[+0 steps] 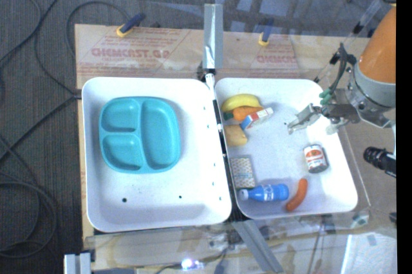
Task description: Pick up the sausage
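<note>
The sausage (297, 195), a short orange-red link, lies near the front right corner of the right bin (277, 89), just right of a blue bottle (264, 192). My gripper (315, 123) hovers over the bin's right side, well behind the sausage and above a small can (315, 158). Its fingers are spread open with nothing between them. The orange band of the arm (384, 47) shows at the right edge.
A banana (241, 101), an orange piece (243, 114), a white and red box (259, 116) and a yellow item (235, 134) crowd the right bin's back left. A checkered pad (242, 170) lies by the divider. The left bin (154, 208) holds a blue divided plate (140, 134).
</note>
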Robot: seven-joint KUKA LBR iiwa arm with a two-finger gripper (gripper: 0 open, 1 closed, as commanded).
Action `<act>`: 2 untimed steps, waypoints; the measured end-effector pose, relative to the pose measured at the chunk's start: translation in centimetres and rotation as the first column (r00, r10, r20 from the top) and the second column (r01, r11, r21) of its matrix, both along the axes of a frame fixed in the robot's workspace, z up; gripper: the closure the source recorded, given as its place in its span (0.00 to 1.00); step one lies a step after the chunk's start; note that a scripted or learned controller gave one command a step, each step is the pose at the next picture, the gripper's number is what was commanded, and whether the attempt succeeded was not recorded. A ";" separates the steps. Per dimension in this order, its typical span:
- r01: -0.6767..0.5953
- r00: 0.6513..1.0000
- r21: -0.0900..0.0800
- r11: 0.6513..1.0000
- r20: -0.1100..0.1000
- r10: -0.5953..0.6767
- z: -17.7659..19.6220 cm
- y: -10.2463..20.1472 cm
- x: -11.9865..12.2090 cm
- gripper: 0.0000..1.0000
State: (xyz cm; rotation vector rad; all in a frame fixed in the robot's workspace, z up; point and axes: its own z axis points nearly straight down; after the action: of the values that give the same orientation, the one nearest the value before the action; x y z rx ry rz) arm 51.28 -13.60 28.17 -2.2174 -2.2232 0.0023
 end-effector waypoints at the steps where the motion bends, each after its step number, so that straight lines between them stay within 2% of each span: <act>1: -0.173 0.985 0.002 0.985 0.000 0.173 -9.8 -3.2 -2.9 0.00; 2: -0.351 0.936 0.005 0.936 0.017 0.351 -19.1 -4.5 -2.2 0.00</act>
State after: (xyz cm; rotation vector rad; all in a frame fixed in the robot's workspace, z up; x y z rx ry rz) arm 49.08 -18.06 9.06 -1.7891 -2.5877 -0.0234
